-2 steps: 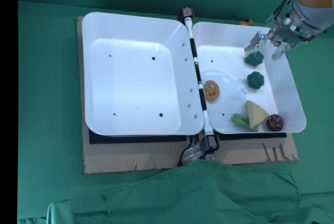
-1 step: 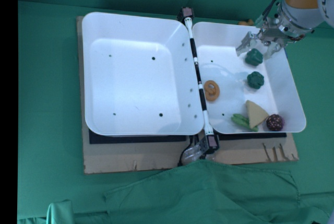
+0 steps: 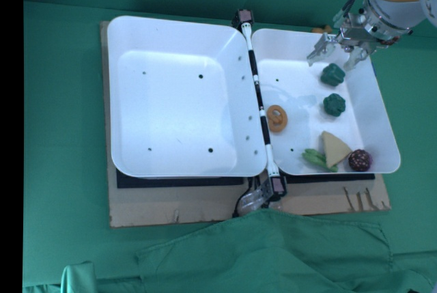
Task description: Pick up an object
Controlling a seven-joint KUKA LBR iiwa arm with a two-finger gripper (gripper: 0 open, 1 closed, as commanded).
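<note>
My gripper (image 3: 336, 57) hangs over the far part of the right bin (image 3: 293, 73), fingers spread open, with nothing between them. Just below it lies a dark green broccoli piece (image 3: 332, 74). A second green broccoli piece (image 3: 334, 104) sits nearer the camera. An orange pretzel-like ring (image 3: 276, 118) rests by the bin's left wall. At the near end lie a tan cheese wedge (image 3: 335, 147), a green bean pod (image 3: 315, 159) and a dark red berry (image 3: 359, 160).
The left bin (image 3: 136, 46) stands beside the right one, split by a black-and-white divider rail (image 3: 258, 93). Both rest on a cardboard sheet (image 3: 177, 206). Green cloth (image 3: 273, 250) bunches at the front. A small orange item (image 3: 319, 29) peeks behind the right bin's far rim.
</note>
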